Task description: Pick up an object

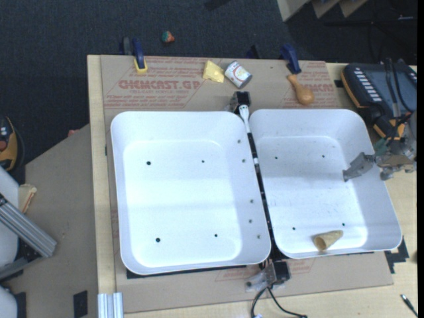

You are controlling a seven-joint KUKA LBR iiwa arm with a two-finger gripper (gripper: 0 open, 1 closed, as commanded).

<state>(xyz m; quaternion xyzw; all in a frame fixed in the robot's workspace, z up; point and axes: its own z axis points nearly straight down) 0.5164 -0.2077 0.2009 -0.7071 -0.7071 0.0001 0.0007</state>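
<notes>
Red print "CHEMCAST G…" on brown board behind bins; rest illegible.

You are looking down from one fixed camera above the bench, tilted so the far edge sits at the top of the frame and the dark floor shows beyond it. It stands far enough back that you see both bins whole, the left bin and the right bin side by side across the middle. At your right edge the gripper reaches in over the right bin's rim.
</notes>
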